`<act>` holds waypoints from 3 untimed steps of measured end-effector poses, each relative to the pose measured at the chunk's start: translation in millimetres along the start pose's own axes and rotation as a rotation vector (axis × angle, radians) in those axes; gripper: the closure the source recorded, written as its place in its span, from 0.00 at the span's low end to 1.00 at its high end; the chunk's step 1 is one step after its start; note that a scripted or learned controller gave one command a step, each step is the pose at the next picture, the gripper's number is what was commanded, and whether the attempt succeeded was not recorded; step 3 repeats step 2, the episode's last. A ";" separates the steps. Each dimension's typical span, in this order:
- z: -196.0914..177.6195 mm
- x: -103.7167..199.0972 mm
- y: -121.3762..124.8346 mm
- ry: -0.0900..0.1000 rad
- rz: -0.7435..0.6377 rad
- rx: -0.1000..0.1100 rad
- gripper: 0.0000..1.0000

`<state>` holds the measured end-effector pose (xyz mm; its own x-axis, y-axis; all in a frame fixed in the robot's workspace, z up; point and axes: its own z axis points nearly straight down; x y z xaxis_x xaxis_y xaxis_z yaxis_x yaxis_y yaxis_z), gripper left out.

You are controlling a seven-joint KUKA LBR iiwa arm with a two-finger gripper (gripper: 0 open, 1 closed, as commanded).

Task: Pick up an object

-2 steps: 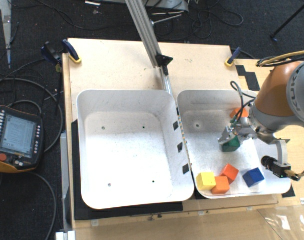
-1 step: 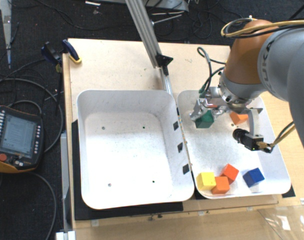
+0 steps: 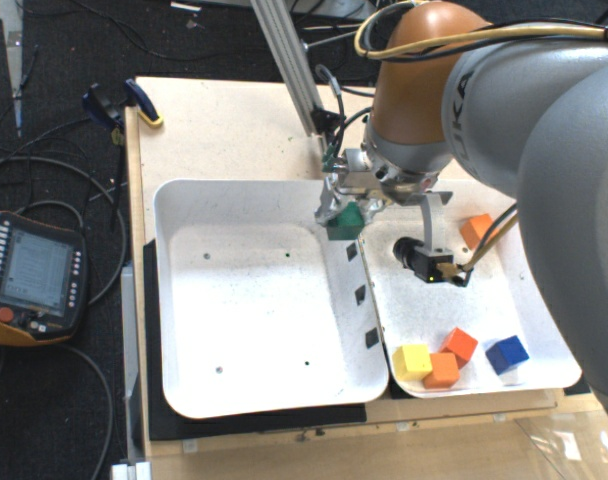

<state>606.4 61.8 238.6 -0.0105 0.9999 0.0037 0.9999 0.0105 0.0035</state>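
The gripper [image 3: 342, 211] pinches a green block [image 3: 345, 221] above the rim between the two bins [image 3: 356, 268]. Yellow, orange and blue blocks [image 3: 454, 356] sit in the right bin.

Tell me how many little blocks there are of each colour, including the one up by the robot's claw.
Orange blocks: 3
Yellow block: 1
Blue block: 1
Green block, at the gripper: 1
Total: 6

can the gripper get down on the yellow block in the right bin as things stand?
Probably yes. The yellow block lies open from above near the right bin's front edge, but an orange block touches its side, and the gripper has a green block at its fingers.
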 end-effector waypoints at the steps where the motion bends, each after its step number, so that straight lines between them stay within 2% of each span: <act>1: 46.3 -48.7 -18.7 -0.006 0.016 0.010 1.00; 2: 21.3 9.5 -50.6 -0.001 0.002 0.006 1.00; 3: 21.3 9.5 -50.6 -0.001 0.002 0.006 1.00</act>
